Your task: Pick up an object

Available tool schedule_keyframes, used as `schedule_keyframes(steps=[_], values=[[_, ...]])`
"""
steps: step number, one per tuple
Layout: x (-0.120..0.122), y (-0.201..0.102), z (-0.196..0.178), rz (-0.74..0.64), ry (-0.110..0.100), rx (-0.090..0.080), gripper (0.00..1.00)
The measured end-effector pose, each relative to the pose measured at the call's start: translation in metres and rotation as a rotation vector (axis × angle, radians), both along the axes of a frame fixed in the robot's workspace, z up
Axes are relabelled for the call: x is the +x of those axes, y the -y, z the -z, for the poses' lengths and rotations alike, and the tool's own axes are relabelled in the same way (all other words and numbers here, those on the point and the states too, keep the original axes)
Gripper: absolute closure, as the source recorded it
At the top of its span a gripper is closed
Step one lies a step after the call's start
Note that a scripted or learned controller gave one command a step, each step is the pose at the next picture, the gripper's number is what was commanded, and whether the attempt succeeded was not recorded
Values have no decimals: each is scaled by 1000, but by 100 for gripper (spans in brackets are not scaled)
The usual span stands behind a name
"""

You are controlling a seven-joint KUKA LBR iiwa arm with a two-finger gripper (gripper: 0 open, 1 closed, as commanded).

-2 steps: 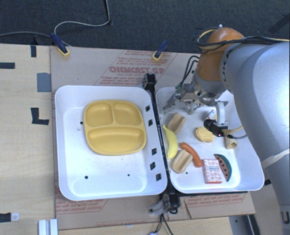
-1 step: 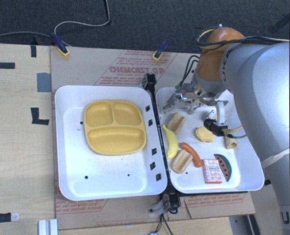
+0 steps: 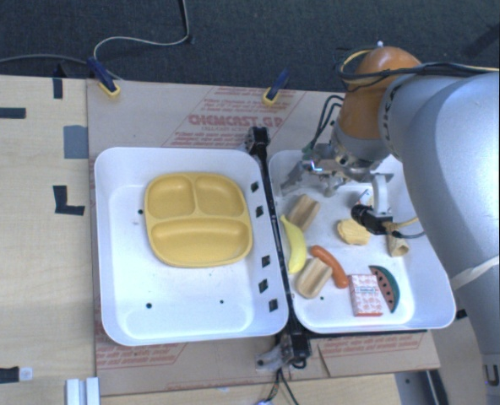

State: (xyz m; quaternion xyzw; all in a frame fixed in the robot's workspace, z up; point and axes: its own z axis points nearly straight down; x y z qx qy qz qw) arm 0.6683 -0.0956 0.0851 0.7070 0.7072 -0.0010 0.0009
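Gripper (image 3: 322,171) poised over the right bin (image 3: 419,306) above a tan block (image 3: 301,210); its grasp state cannot be determined.

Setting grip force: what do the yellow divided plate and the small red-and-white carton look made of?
The yellow three-compartment plate looks like moulded plastic: uniform colour, rounded ridges, soft sheen. The small red-and-white carton looks like printed cardboard or a plastic toy copy; flat faces, square edges, too small to tell.

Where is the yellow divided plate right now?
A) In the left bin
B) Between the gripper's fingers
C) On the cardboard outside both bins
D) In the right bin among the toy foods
A: the yellow divided plate lies flat in the left bin, apart from the toy foods.
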Motion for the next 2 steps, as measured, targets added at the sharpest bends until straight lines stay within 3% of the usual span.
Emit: schedule_keyframes(steps=[2], values=[[0,-1,0,1,0,0,0]])
